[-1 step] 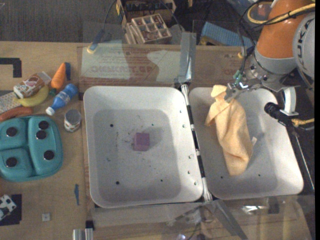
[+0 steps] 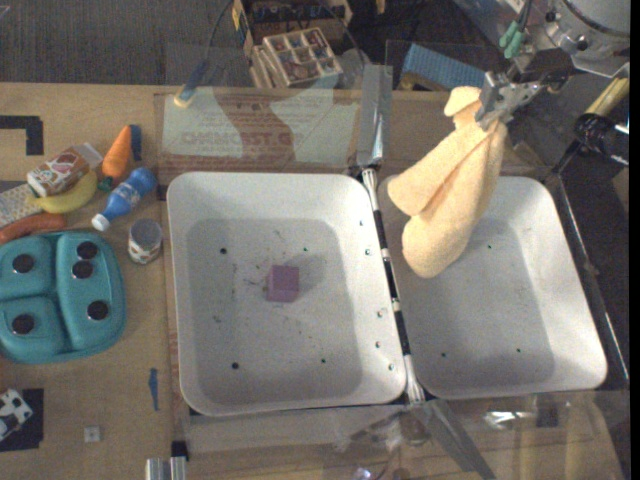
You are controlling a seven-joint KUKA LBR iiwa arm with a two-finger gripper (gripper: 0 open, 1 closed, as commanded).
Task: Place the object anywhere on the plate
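Observation:
A pale yellow cloth [image 2: 447, 200] hangs in folds above the left part of the right bin [image 2: 560, 358], its lower end over the bin floor. My gripper [image 2: 493, 105] is shut on the cloth's top corner, high over the bin's far edge. A small purple block [image 2: 283, 283] lies flat near the middle of the left bin [image 2: 200, 368]. A teal sectioned plate [image 2: 60, 293] rests on the bench left of the bins.
Toy food, a small blue bottle [image 2: 124, 197] and a grey can [image 2: 145, 239] sit on the bench by the plate. A clear panel [image 2: 260, 128] and boxes [image 2: 295, 53] lie behind the bins. A metal divider separates the two bins.

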